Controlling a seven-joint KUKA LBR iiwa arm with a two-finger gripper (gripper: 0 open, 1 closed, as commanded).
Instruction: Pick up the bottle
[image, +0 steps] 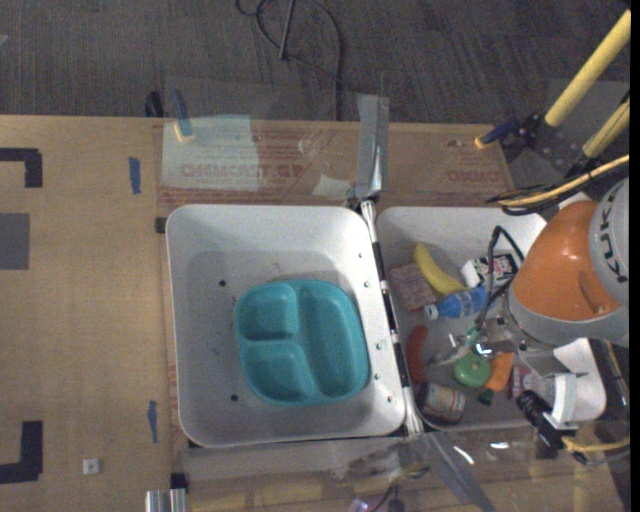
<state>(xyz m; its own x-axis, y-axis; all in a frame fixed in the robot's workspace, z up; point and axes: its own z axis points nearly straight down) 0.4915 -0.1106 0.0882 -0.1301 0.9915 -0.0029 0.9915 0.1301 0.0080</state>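
Tool (478, 345) state cannot be told among clutter in the right bin (400, 225). Bottle (462, 302) is seen lying beside the banana (436, 269). A centred, squared grasp across its body is advised.

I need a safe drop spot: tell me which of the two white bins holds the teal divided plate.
The left bin; the teal divided plate lies alone in it, while the right bin holds the clutter.
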